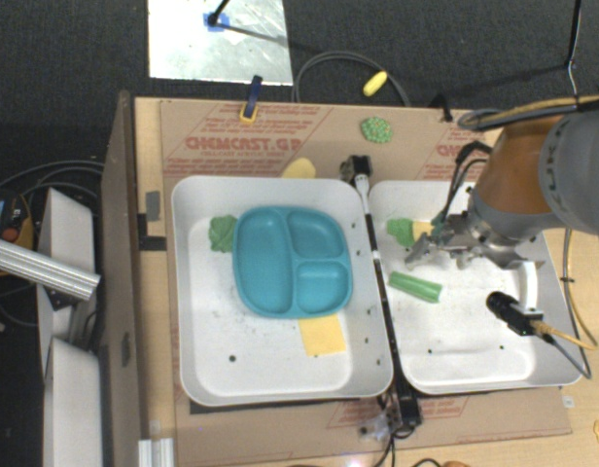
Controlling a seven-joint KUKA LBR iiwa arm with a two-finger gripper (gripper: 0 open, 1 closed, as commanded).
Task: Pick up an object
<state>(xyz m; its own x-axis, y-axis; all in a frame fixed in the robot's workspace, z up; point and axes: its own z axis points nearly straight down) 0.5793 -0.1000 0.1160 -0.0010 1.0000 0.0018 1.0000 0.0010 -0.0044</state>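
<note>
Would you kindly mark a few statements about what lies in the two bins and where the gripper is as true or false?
1. The blue divided plate lies in the left bin. True.
2. The yellow square lies in the right bin. False: it lies in the left bin, below the plate.
3. The green cylinder lies in the right bin. True.
4. The gripper is over the left bin. False: it is over the right bin.
</note>
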